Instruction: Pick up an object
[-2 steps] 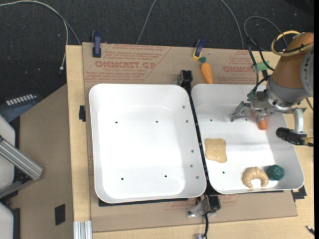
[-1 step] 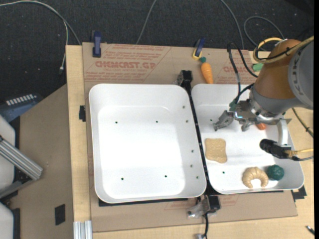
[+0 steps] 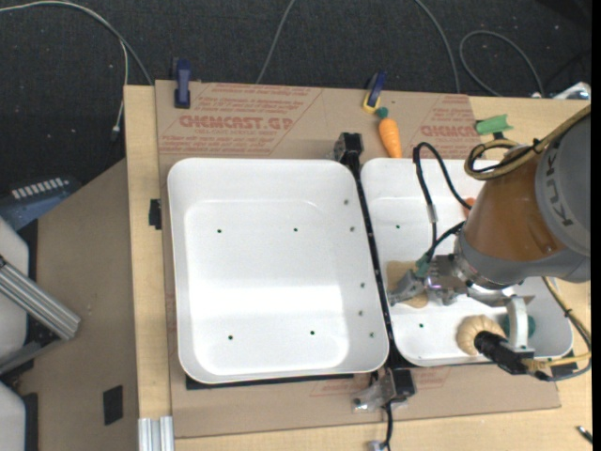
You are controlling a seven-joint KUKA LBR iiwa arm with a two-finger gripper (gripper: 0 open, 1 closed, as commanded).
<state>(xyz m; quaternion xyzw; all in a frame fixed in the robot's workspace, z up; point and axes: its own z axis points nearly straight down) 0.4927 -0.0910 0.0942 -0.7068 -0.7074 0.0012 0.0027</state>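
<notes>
Over on the right bin (image 3: 404,205) the arm (image 3: 526,214) is reaching down, gripper (image 3: 420,287) low near some tan object (image 3: 402,275) by the left wall. Nothing's visibly lifted yet, so the pick isn't done.

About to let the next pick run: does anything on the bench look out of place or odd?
Yes. An orange carrot-like toy lies on the cardboard behind the right bin, outside both bins, where a bin pick would likely miss it. A small green piece also sits on the board near the arm.
</notes>
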